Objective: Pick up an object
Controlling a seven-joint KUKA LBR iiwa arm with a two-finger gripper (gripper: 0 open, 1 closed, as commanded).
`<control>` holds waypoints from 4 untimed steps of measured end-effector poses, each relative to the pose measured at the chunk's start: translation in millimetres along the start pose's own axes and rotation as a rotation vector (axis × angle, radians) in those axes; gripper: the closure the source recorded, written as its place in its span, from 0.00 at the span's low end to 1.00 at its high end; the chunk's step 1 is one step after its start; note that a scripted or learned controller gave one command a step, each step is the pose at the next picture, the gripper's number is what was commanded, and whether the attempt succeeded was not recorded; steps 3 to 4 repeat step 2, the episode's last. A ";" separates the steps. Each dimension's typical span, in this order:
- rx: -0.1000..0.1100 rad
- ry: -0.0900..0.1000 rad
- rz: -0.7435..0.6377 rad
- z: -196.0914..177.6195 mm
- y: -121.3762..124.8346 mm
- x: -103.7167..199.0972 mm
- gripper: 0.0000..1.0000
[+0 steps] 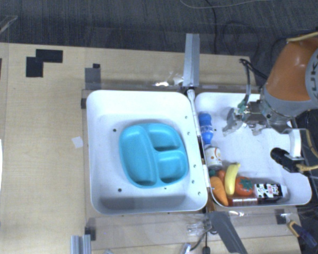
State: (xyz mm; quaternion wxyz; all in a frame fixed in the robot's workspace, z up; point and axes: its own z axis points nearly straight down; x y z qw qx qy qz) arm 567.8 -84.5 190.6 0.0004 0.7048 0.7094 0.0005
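Note:
In the right bin (265, 102) my gripper (239, 128) hangs over the bare white floor near the back, its fingers open with nothing between them. A blue bottle (205, 127) lies just to its left against the wall between the bins. Further forward along that wall sit a small white and orange object (213, 153), a yellow banana (231, 177), an orange carrot (218, 190), a red item (245, 187) and a dark bottle (267, 191) lying on its side. All of these lie apart from the gripper.
The left bin (103, 142) holds a blue divided plate (153, 153). A grey metal post (192, 57) rises behind the wall between the bins. The arm's orange band (291, 70) and cables crowd the right bin's far right side.

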 end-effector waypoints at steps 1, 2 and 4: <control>-0.004 0.000 -0.004 -10.4 1.9 1.3 1.00; -0.005 -0.002 0.129 -112.0 43.5 -84.3 1.00; -0.005 -0.002 0.129 -112.0 43.5 -84.3 1.00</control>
